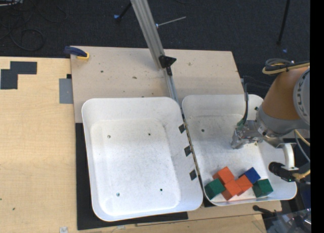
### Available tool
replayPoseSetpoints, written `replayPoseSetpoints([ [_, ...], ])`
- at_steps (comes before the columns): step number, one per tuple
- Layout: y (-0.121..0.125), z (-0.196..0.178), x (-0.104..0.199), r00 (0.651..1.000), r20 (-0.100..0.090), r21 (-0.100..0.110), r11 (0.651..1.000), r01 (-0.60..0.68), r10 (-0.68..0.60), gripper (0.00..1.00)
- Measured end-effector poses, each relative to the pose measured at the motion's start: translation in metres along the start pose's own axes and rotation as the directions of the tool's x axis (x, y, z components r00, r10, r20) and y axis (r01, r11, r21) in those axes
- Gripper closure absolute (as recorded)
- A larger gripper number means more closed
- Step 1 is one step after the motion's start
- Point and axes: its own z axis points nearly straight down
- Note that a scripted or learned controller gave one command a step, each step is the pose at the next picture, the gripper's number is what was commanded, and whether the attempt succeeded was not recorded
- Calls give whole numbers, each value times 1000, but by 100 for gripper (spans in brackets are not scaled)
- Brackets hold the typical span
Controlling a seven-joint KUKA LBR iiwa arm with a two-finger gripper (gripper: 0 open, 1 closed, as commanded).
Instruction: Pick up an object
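Note:
Several small blocks lie clustered at the near end of the right bin (212,110): an orange block (226,175), a second orange block (239,186), a blue block (251,175), a green block (215,188) and another green block (262,188). My gripper (243,139) hangs over the right side of that bin, a short way behind the cluster and apart from it. Nothing shows between its fingers. Whether they stand open or shut is too small to make out.
The left bin (132,156) sits beside the right one, with black clips along the shared divider (186,151). A slanted aluminium bar (151,29) rises from the bench behind the bins. The arm's grey body with its orange band (283,98) fills the right side.

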Motion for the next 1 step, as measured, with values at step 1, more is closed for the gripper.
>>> replayPoseSetpoints([
  [1, 10, -56, -3, 1000, 2, -7, 1000, 10, -10, 100],
])
